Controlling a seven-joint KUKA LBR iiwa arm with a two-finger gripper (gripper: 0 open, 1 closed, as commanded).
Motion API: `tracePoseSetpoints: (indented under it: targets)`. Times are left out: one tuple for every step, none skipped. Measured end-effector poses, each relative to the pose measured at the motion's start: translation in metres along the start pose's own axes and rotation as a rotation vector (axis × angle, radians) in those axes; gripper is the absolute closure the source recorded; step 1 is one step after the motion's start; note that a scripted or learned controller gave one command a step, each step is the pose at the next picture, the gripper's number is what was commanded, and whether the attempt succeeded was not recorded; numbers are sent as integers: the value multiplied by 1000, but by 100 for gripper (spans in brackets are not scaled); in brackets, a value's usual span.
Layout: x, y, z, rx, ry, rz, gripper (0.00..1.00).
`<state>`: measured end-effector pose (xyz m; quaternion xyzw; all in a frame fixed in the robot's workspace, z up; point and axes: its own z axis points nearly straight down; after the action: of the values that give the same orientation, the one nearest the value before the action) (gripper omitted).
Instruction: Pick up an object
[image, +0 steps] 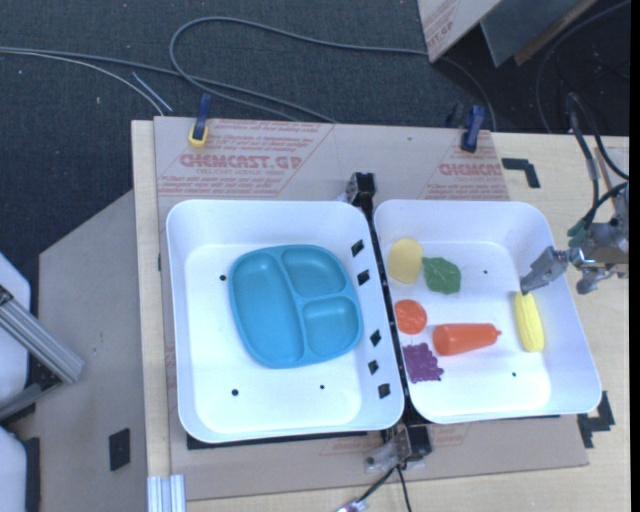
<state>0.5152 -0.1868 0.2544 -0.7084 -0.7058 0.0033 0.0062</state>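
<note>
Pincer is seen just above the corn cob by the right bin's right wall, its spread undeterminable; a wall strike or the cob being nudged aside is judged likeliest.

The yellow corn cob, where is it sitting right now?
The corn cob lies in the right bin, near its right wall, just right of the carrot and below the pincer.
</note>
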Motion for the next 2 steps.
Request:
tracePoseSetpoints:
  targets:
    - [1,2,-6,-12,-3,-4,0]
    - [0,-3,38,-8,-1,-3,0]
